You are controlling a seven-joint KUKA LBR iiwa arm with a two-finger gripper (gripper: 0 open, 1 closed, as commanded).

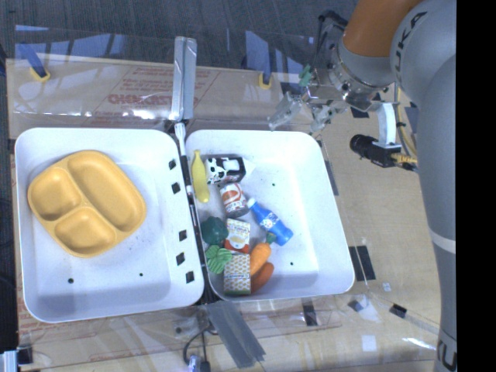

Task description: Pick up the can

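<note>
**Two fingers spread above the right bin's far edge, can lying untouched below**

Two fingers [280,117] of the gripper [301,117] stand spread apart with nothing between them, hanging over the far rim of the right bin [310,208], near its far right corner. Above them the wrist carries cabling and small fittings, then the orange band [380,18] and the grey arm [438,130], which runs down the right side of the view.

The can [233,200] lies on its side in the right bin, close to the bin's left wall and roughly midway along it, well apart from the gripper. Its label is red and white. Just beyond it, toward the far edge, sits a small black-and-white carton [225,168], and a banana [200,177] lies along the left wall beside both. A blue bottle [270,223] with a white cap rests just to the right of the can, slanting toward the bin's middle.

Nearer the near edge are a dark green vegetable [213,229], a small printed box [238,235], a carrot [260,256], a leafy green piece [218,260] and another box [238,274] at the near left corner, all crowded together.

The left bin [147,270] holds a yellow divided plate [85,201] toward its left side.
</note>
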